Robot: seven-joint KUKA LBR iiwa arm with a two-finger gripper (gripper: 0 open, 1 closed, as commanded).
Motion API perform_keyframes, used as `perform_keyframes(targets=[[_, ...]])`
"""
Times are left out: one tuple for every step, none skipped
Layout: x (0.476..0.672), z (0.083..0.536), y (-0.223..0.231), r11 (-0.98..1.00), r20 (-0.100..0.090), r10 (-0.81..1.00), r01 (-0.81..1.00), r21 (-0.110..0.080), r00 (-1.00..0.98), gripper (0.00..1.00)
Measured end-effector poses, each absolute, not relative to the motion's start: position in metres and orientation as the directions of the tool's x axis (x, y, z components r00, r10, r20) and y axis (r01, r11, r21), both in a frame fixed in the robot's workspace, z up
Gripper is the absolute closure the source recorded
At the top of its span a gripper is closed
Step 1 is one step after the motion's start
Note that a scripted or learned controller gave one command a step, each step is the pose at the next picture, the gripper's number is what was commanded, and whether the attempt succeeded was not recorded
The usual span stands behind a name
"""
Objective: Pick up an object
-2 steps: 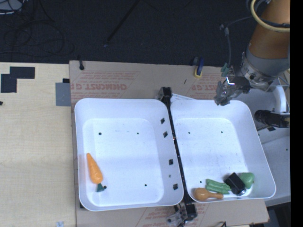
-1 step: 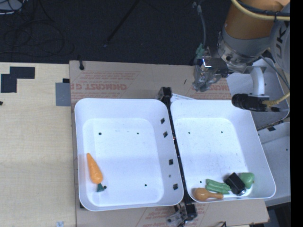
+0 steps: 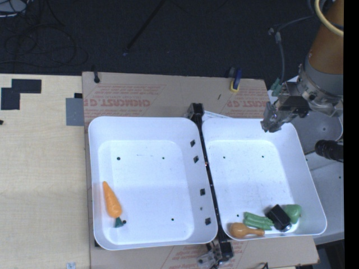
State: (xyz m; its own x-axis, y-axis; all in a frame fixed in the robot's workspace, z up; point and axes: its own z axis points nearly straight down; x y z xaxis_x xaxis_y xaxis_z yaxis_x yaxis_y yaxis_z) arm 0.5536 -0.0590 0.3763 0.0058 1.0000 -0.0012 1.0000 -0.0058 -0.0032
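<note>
An orange carrot (image 3: 111, 200) with a small green top lies near the front left corner of the left bin (image 3: 143, 129). In the right bin (image 3: 255, 129), along the front wall, lie a tan pear-shaped piece (image 3: 245, 230), a green pod (image 3: 258, 221), a black block (image 3: 278, 217) and a green rounded piece (image 3: 293, 211). My gripper (image 3: 271, 124) hangs over the right bin's back right corner, far from all of these objects. Nothing shows between its fingertips.
Both bins sit on a brown cardboard sheet (image 3: 168, 94). A black divider strip (image 3: 203, 172) runs between the bins. A blue-and-yellow clip (image 3: 236, 80) sits at the cardboard's back edge. Dark cables lie behind the bench.
</note>
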Motion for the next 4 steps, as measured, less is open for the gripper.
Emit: perform_keyframes(targets=[[0.505, 0.432, 0.007, 0.007, 0.002, 1.000, 1.000, 0.001, -0.007, 1.00], [0.525, 0.439, 0.083, 0.007, 0.001, 1.000, 1.000, -0.001, -0.007, 1.00], [0.525, 0.538, 0.153, 0.008, 0.004, 1.000, 1.000, 0.007, -0.008, 1.00], [0.562, 0.537, 0.051, -0.010, -0.004, 1.000, 1.000, -0.002, 0.010, 1.00]])
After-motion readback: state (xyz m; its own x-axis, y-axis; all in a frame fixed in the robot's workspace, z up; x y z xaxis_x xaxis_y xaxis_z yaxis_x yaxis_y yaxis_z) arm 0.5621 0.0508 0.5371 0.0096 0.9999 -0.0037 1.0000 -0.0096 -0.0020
